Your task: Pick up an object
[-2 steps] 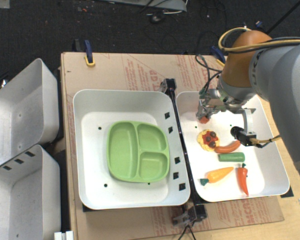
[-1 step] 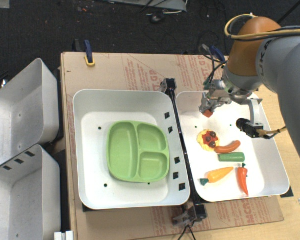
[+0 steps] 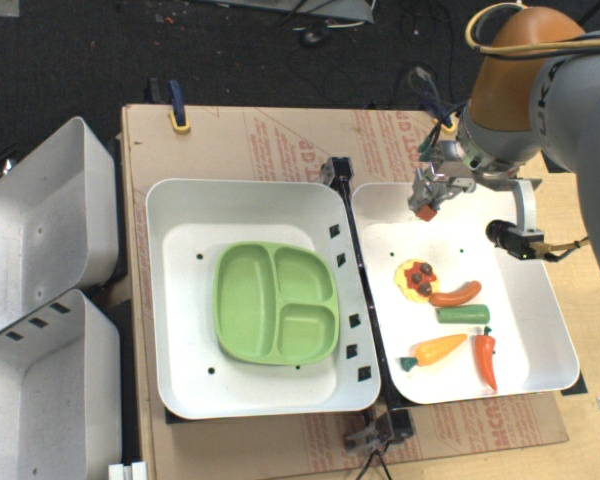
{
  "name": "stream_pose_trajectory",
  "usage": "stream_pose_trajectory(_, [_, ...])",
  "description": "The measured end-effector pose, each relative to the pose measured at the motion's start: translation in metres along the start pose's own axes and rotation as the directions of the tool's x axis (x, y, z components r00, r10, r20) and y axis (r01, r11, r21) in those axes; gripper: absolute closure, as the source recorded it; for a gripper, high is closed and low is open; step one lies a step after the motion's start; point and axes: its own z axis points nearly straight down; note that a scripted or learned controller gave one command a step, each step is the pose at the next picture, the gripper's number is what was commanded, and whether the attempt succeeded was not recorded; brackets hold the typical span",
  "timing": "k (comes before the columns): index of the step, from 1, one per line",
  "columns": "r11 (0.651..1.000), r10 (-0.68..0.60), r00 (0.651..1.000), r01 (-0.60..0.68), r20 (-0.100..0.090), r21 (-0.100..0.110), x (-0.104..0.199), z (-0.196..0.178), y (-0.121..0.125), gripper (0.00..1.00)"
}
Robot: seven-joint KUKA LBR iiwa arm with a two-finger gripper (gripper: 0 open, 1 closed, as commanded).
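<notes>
My gripper (image 3: pixel 426 202) hangs over the back left corner of the right bin (image 3: pixel 540 298), with a small red object (image 3: pixel 424 211) pinched between its fingertips, lifted above the bin floor. Lower in the same bin lie a yellow pizza-like piece with dark spots (image 3: pixel 416 278), a reddish sausage (image 3: pixel 456 294), a green cucumber (image 3: pixel 463 315), an orange carrot (image 3: pixel 436 351) and a red chili pepper (image 3: pixel 486 359). They are all well in front of the gripper and apart from it.
The left bin (image 3: pixel 170 268) holds a green divided tray (image 3: pixel 277 303). A black divider (image 3: pixel 358 288) runs between the bins. The grey arm with its orange band (image 3: pixel 515 68) fills the upper right. Two white tubs (image 3: pixel 40 218) stand off the bench at left.
</notes>
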Motion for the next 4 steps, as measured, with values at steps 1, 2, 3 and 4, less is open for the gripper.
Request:
stream_pose_trajectory(1, [1.0,0.0,1.0,0.0,0.001,-0.001,-0.005,-0.045,0.003,1.0])
stream_pose_trajectory(2, [1.0,-0.005,1.0,0.006,-0.002,0.006,0.054,-0.052,-0.004,1.0])
stream_pose_trajectory(3, [1.0,-0.005,1.0,0.005,-0.002,0.007,0.113,-0.056,-0.016,1.0])
stream_pose_trajectory(4, [1.0,-0.006,1.0,0.006,-0.003,0.008,0.17,-0.041,-0.024,1.0])
